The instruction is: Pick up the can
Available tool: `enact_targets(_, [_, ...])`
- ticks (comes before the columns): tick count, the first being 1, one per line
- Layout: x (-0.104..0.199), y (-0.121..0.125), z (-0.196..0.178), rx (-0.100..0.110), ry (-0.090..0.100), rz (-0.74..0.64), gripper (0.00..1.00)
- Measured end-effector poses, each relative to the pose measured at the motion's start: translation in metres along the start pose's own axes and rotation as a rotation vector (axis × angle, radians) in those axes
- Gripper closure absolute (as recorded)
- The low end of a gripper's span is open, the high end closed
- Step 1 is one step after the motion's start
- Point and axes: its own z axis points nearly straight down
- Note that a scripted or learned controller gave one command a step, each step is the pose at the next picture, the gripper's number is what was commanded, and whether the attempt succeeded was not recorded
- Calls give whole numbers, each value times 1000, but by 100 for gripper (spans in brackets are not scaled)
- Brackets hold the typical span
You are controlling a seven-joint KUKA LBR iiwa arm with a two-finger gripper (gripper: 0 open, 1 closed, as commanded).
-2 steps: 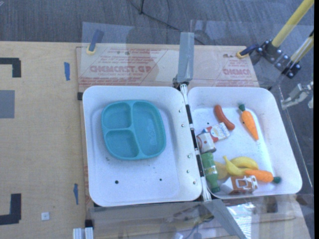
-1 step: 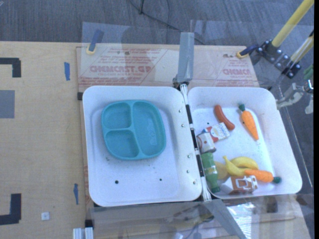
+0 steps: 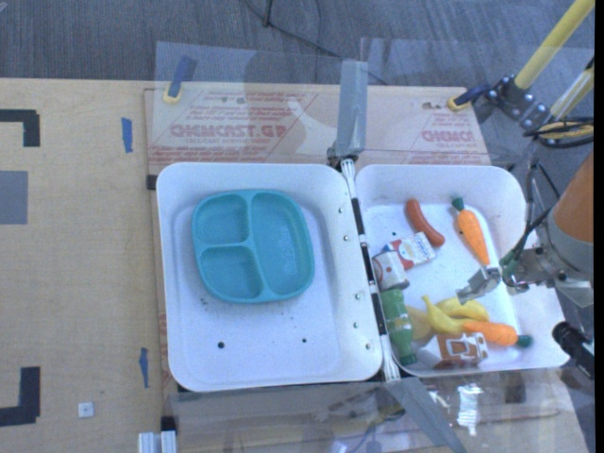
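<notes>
The grey two-finger gripper (image 3: pixel 483 282) reaches in from the right edge and hangs low over the right shallow white bin (image 3: pixel 514 192), its metal fingers (image 3: pixel 477 285) slightly spread with nothing between them. Just below the fingertips lies a yellow plastic banana (image 3: pixel 451 313), close to touching them. Past the banana, toward the near wall, rests an orange toy carrot with a green tip (image 3: pixel 493 332), and beside it a small orange and white carton (image 3: pixel 461 348).

The small silver can with a printed label (image 3: pixel 388 269) lies on its side to the left of the fingers, well apart from them, against the bin's left wall. A red and white snack packet (image 3: pixel 413 250) sits just beside the can, between it and the fingers. Up and to the left of the fingertips lies a reddish-brown toy sausage (image 3: pixel 424 222); straight above them, a second orange toy carrot (image 3: pixel 471 233) points toward the gripper. A dark green bottle (image 3: pixel 399 328) (its label is too small to read) lies along the left wall, below the can.

Far to the left of the fingers, the left shallow white bin (image 3: pixel 179 347) holds a teal three-compartment plastic plate (image 3: pixel 253 245).
</notes>
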Motion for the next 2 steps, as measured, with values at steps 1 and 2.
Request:
enact_targets(1, [36, 83, 84, -12, -7, -129, 0])
enact_targets(2, [-48, 89, 84, -9, 0, -1, 0])
